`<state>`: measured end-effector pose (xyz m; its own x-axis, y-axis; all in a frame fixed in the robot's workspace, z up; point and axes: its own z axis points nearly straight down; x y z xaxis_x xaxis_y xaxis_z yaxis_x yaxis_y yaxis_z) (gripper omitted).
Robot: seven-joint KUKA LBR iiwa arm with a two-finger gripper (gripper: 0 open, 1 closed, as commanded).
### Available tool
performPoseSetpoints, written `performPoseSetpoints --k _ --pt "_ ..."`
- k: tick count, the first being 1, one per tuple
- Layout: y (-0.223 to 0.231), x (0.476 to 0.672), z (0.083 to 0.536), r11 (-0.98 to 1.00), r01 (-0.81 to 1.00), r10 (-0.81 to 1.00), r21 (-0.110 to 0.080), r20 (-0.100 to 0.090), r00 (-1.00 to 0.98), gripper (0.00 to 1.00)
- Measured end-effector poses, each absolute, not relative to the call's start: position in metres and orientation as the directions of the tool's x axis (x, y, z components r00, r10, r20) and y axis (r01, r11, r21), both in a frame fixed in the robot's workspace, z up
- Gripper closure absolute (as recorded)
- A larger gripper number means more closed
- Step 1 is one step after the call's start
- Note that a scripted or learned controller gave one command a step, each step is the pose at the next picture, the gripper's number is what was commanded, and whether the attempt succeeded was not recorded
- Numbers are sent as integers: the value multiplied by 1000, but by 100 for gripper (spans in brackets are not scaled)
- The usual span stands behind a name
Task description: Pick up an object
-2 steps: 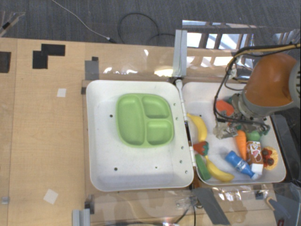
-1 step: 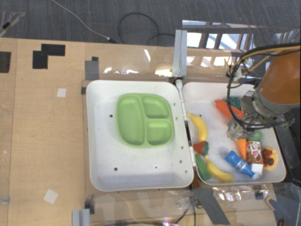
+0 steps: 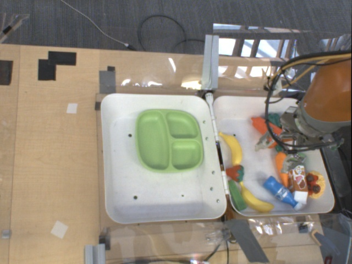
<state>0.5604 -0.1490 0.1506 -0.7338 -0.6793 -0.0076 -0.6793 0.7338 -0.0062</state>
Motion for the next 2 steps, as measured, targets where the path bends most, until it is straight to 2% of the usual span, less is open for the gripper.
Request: performPoseSetpoints --k 1,2 --pt "-143 529 90 571 -821 -821 -14 -8 -571 0" --pt "-86 547 91 620 -785 -785 -15 -12 -620 0"
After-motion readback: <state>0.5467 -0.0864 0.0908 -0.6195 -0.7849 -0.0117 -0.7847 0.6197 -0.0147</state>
